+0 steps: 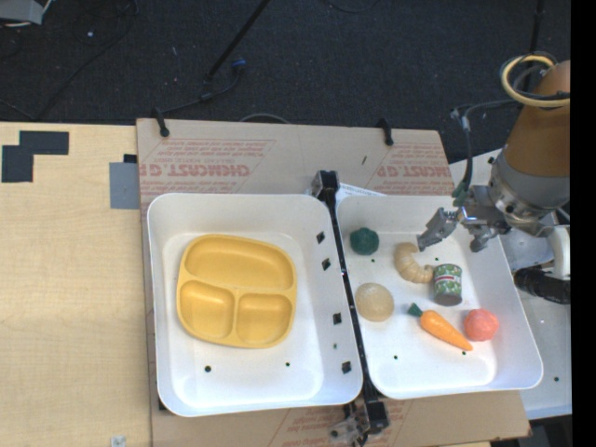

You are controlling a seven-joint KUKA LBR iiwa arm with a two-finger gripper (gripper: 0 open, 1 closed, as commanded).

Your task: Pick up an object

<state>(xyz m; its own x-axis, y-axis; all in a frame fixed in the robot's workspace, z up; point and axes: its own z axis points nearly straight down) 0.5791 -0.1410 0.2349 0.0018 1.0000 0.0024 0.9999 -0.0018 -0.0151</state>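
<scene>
Two white bins sit side by side on the desk. Camera view: pincer [458, 230] hangs open, gripping nothing, over the right bin [521, 361] near its 1 o'clock corner. Croissant [411, 263] and green can [448, 284] lie just at its 7 o'clock. Left bin [177, 380] carries a yellow divided tray [237, 290].

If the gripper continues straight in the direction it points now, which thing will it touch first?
Probably the croissant: the gripper hangs over the right bin, pointing down toward it. Height is unclear, so the small can beside it is also possible.
</scene>
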